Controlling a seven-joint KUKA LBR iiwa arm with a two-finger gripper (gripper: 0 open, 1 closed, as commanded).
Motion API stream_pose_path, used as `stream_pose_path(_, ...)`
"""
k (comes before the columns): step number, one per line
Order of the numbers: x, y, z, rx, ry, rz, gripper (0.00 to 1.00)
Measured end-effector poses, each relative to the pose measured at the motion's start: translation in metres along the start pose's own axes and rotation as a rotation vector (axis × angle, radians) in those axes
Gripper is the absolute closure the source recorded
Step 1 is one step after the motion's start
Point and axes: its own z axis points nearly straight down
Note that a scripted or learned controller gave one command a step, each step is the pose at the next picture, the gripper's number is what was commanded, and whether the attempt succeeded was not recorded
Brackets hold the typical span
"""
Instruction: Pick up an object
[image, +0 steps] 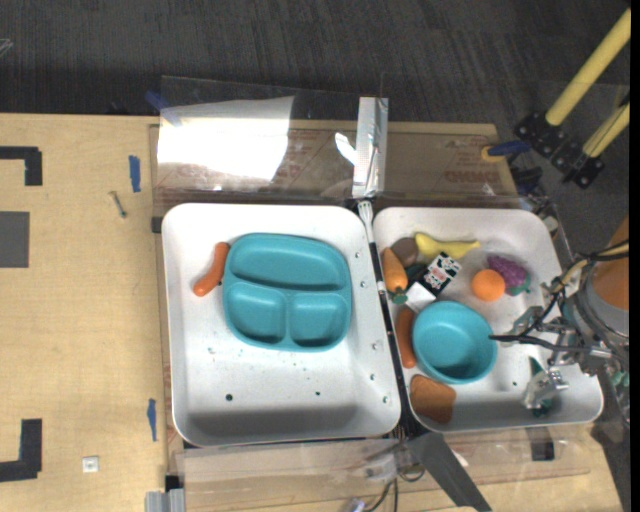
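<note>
Lying nearest, brown piece: a rounded brown toy food item (432, 397) is seen at the near edge of the right shallow white bin (520, 222), just below the bowl.
Gripper: the grey two-finger gripper (545, 385) is seen low over the right bin's near right corner, amid cables; whether its fingers are apart or together cannot be told.
Bowl: a round teal plastic bowl (455, 341) is set upright in the right bin, left of the gripper.
Tray: a teal three-compartment plastic tray (287, 290) is laid in the left shallow white bin (270, 410), with a small orange carrot-shaped toy (210, 270) just beside its left edge.
Far items: an orange ball (488, 285), a purple grape cluster (509, 270), a black-and-white printed block (441, 271) and a yellow toy banana (445, 245) are gathered in the right bin's far half.
</note>
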Motion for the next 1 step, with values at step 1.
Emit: stream_pose_path(1, -0.0151, -0.0273, 0.0245, 0.002, -0.008, -0.033, 0.0)
